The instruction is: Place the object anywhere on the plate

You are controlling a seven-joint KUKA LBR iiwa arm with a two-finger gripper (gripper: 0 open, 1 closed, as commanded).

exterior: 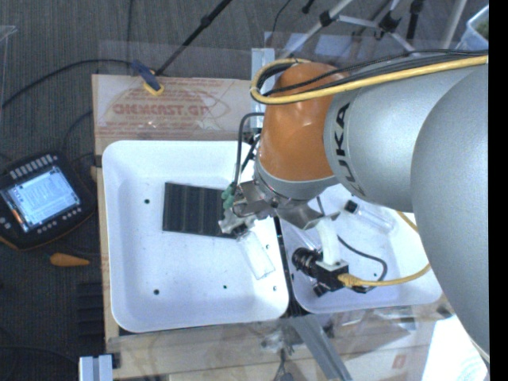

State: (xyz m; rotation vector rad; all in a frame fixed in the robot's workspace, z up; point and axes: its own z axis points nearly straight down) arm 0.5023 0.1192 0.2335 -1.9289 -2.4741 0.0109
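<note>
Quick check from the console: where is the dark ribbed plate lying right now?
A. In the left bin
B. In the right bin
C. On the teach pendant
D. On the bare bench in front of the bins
A. The dark ribbed plate lies flat on the floor of the left bin, with the gripper at its right edge.

The grey arm [397, 125] is showing part of its maker's name in black letters, "UKA" (the first letter is hidden). The board [171, 109] behind the bins is carrying faded reddish print, too blurred to read. The handheld pendant's screen [40, 197] is glowing, illegible.
</note>
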